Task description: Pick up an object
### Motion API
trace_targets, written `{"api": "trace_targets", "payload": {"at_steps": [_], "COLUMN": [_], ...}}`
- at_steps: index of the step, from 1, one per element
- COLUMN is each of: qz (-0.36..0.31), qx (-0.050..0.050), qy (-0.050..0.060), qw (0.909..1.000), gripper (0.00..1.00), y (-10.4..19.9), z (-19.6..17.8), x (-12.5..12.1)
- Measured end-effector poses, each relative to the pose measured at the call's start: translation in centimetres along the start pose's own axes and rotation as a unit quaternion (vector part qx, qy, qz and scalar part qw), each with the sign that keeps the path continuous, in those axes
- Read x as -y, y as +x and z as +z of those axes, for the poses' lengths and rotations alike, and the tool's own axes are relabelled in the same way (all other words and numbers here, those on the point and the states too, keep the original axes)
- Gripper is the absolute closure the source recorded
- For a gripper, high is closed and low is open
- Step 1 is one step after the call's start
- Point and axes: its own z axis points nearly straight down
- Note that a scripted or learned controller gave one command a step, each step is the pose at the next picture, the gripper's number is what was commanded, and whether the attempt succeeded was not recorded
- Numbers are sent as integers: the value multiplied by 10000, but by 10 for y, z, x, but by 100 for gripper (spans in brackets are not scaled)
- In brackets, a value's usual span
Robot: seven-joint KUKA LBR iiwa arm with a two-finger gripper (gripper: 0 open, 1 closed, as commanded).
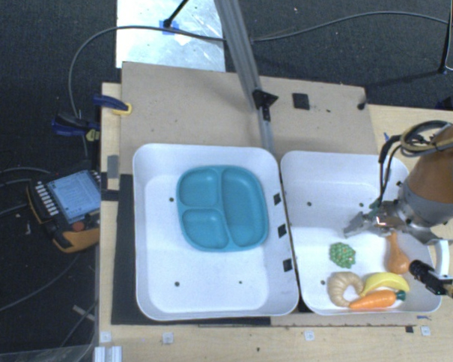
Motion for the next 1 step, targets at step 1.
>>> {"api": "trace_targets", "payload": {"at_steps": [1], "qz": [-2], "qx": [7], "qy": [-21], "qw": [10000], "gripper": [100], "y": [0], "z": [-13], "x": [-1]}}
